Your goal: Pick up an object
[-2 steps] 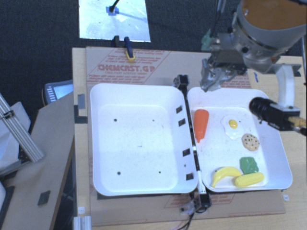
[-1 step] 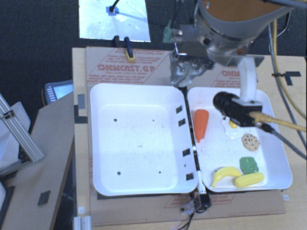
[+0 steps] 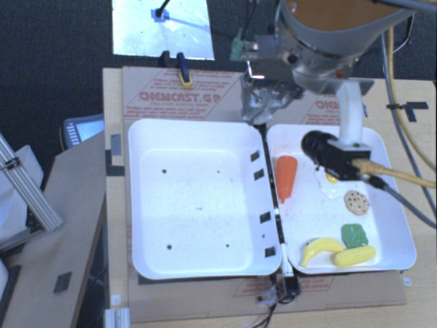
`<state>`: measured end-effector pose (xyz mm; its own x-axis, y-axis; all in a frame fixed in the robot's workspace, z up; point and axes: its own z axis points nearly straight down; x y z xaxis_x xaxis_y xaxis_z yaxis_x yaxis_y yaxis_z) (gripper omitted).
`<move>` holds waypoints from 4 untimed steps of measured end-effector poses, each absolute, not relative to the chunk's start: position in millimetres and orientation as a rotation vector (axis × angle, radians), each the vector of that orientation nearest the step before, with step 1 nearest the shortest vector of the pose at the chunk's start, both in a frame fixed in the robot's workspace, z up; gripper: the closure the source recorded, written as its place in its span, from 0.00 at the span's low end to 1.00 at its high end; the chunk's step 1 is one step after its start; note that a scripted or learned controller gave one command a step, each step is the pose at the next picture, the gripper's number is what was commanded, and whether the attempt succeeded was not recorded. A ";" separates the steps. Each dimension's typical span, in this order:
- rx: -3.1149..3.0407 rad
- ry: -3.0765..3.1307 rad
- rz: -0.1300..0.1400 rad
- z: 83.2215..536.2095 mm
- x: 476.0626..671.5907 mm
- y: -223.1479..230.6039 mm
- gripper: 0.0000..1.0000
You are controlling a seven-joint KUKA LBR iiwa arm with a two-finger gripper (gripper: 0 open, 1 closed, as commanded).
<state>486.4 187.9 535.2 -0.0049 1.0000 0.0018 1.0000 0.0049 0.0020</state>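
Objects: I count five clear candidates, all lying on the floor of the right bin (image 3: 308, 214), lower right of the frame.
Carrot (image 3: 285, 178): orange, lying lengthwise just beside the divider between the bins, thick end toward the top of the frame.
Cookie (image 3: 356, 201): round and tan with dark specks, right of the carrot and apart from it.
Green piece (image 3: 354, 234): just below the cookie, its lower edge touching or nearly touching the yellow oblong; I can't tell which.
Yellow oblong (image 3: 355, 255): lies near the bin's bottom rim.
Banana (image 3: 319, 249): yellow and curved, just left of the yellow oblong, their ends close together.
Pale scrap (image 3: 329, 188): small, between carrot and cookie, partly hidden by robot hardware. I can't identify it.
Gripper (image 3: 261, 111): at upper centre of the frame, over the top rim where the two bins meet and well apart from every object. I see nothing held in it, and from this angle I can't tell whether it is wide or narrow.
Arm (image 3: 328, 19): grey and orange, enters at upper right.
Left bin (image 3: 198, 203): white, a few dark dots on its floor.
Cardboard sheet (image 3: 171, 96): red lettering, under both bins, lying on the tabletop (image 3: 115, 210).
Clamp (image 3: 183, 70): blue and yellow, on the sheet's top edge.
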 end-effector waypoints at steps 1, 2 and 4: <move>2.221 2.222 0.003 534.9 486.5 181.5 1.00; 2.215 2.228 0.004 535.1 486.2 208.3 1.00; 2.222 2.221 0.001 535.1 517.5 213.5 1.00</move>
<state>517.5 213.5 535.1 0.0003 1.0000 0.0006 1.0000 -0.0003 0.0007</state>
